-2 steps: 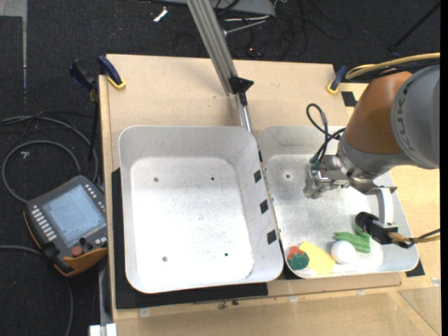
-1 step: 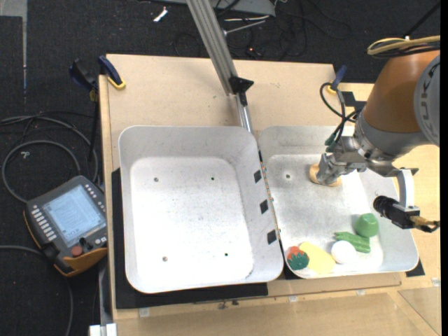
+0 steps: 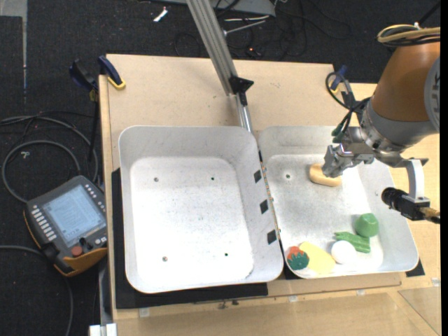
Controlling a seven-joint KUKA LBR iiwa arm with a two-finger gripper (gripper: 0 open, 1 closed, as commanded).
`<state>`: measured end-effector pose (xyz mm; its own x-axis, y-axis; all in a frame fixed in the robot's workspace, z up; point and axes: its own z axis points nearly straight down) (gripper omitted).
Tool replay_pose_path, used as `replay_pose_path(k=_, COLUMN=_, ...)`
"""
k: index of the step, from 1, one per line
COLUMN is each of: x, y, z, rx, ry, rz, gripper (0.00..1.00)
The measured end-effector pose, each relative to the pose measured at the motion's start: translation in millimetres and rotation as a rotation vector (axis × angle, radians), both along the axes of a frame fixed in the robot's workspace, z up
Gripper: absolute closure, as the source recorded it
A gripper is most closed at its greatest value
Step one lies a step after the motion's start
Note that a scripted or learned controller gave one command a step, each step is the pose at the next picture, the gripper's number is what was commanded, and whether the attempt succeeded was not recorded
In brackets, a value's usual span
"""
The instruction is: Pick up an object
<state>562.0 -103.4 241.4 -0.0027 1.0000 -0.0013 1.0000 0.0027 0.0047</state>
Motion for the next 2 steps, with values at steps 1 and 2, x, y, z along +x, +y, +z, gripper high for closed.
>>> replay_pose_path(k=1, x=-12, y=54, z=9, rx=0.003, ry=0.005, rz=0.006, gripper=1.0)
replay_pose_path(k=2, x=-21, y=112, z=14, rx=0.004, ry=0.006, rz=0.007, gripper=1.0)
